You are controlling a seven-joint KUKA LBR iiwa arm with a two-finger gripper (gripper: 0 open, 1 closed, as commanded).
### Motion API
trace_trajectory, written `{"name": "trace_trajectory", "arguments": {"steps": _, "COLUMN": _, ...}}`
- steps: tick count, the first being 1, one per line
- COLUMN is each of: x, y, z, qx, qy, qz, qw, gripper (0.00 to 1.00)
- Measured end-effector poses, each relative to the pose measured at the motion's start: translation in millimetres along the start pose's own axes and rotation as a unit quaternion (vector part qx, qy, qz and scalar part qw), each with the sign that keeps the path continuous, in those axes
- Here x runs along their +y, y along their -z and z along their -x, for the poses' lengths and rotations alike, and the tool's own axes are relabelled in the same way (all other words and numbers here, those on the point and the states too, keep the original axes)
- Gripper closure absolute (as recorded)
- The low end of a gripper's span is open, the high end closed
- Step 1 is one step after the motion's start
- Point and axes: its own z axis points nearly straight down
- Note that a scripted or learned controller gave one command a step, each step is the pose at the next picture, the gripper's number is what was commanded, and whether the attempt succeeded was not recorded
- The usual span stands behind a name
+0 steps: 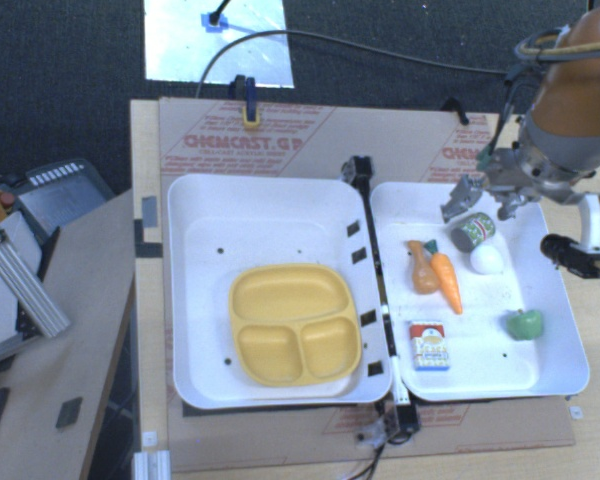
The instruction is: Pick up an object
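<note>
- Step in hand, as I judge it: approach. Your arm (580, 78) comes in from the right and hangs over the far end of the right bin (565, 368), w/ nothing lifted yet.
- Jaws (485, 200): they sit just above and beside the small can (473, 231), a grey finger (460, 200) reaching out to the left. Can't tell if they're spread or pressed together; wrist hardware hides the gap. Nothing seen pinched, so don't count a hold.
- Task's thing, likeliest: that can, lying tilted at the far end of the right bin, w/ a white egg (487, 259) touching it on the near side.
- Other picks in the same bin: carrot (446, 280) and an orange-brown pear-like piece (422, 268) side by side near the middle, a green pepper (525, 324) to the right, a red-and-white box (430, 346) at the near end.
- Left bin (195, 268) holds a yellow divided tray (295, 324), well apart from the jaws.
- Next move calls for: centre over the can, come down straight, close across its narrow body. It's round and tilted, so it may roll or squirt out, and the egg may get nudged.
</note>
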Motion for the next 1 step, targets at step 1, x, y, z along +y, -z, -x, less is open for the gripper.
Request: {"name": "trace_trajectory", "arguments": {"steps": 1, "x": 2.1, "y": 6.5, "z": -0.2, "qx": -0.001, "qy": 0.001, "qz": 0.006, "qw": 1.0000, "gripper": 0.00}}
